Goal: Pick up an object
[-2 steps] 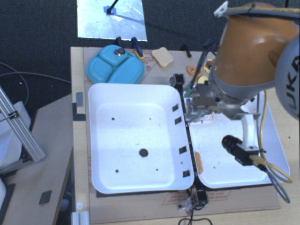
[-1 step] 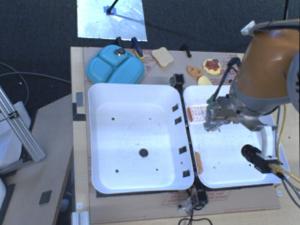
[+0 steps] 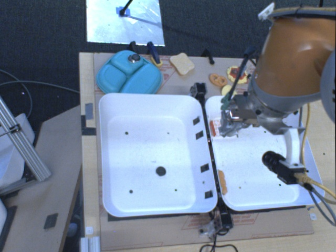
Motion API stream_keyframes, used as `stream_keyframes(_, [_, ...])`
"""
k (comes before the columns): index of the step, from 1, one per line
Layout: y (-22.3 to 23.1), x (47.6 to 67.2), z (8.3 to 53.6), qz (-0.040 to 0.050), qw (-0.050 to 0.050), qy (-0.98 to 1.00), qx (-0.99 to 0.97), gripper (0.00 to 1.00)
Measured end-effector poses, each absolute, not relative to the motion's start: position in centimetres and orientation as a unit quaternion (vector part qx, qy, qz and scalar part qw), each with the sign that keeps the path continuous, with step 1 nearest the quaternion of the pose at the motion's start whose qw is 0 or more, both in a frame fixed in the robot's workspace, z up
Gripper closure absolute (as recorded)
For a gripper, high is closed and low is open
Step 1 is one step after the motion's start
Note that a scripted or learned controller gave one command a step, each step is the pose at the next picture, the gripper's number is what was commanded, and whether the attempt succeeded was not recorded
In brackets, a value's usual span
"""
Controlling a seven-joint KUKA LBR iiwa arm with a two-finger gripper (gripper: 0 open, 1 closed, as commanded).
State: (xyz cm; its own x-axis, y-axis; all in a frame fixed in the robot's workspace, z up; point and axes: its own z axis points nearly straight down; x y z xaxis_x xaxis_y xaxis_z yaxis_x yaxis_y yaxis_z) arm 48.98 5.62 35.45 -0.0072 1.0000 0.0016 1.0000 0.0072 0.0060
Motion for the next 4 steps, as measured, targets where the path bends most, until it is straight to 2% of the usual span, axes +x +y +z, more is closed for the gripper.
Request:
stream_keyframes(1, [4.1,48.9,49.3,0.0082,0.006,0.708,0.706,1.00])
stream_keyframes(2, [7.9,53.3,36.2,-0.0031,-0.002,0.710,0.705,1.00])
stream_keyframes(3, [13.2,55.8,27.9,-0.0013,-0.002,0.710,0.704,1.00])
stream_keyframes(4, [14.3,57.1,45.1,0.0100,0.006,0.709,0.705,1.00])
